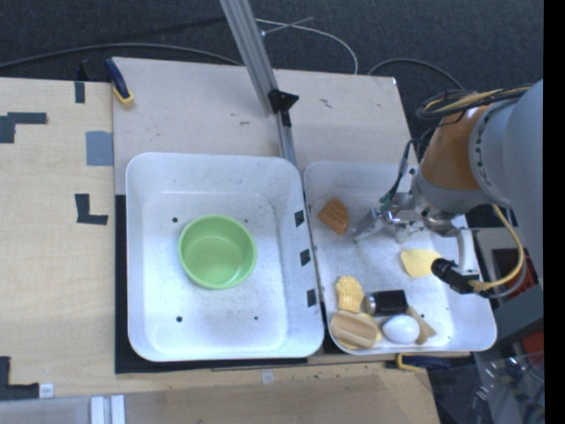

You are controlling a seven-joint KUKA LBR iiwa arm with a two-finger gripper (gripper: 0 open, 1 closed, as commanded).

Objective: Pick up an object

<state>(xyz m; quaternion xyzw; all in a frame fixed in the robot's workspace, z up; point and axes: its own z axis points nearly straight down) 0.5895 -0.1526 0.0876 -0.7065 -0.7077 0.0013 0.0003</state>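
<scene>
My gripper (369, 224) hangs low in the right bin (459, 325), near its upper middle, at the end of the grey arm with the orange band (450, 162). A brown block (334, 215) lies just left of it, a short gap away. A yellow piece (418, 261) rests to its lower right. Along the bin's front edge sit a yellow corn-like item (350, 293), a black object (387, 303), a white egg shape (401, 329) and a tan round wooden piece (355, 329). I see nothing held in the gripper.
The left bin (150, 325) holds a green bowl (217, 251). A metal pole (256, 51) slants over the bench toward the wall between the bins. Cables run beside the arm at the right.
</scene>
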